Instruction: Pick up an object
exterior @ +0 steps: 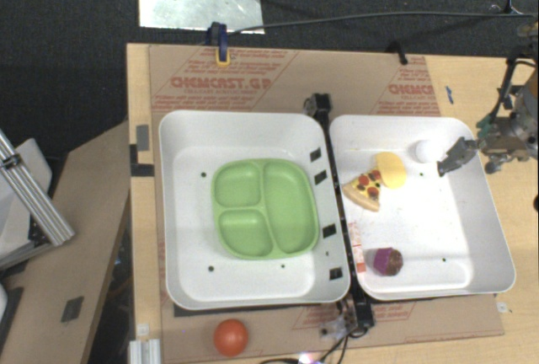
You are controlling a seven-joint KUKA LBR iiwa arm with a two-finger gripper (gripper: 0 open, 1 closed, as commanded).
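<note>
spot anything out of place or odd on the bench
One thing: an orange ball lies outside both bins, on the bench below the left bin. The other toys, including the pizza slice, sit inside the right bin.

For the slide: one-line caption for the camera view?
Pincer at the right bin's far edge, near pizza slice; green tray in left bin.

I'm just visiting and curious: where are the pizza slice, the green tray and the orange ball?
pizza slice (365,190): camera view, on its topping.
green tray (290,202): camera view, floor of its large right compartment.
orange ball (231,337): camera view, its middle.
</note>
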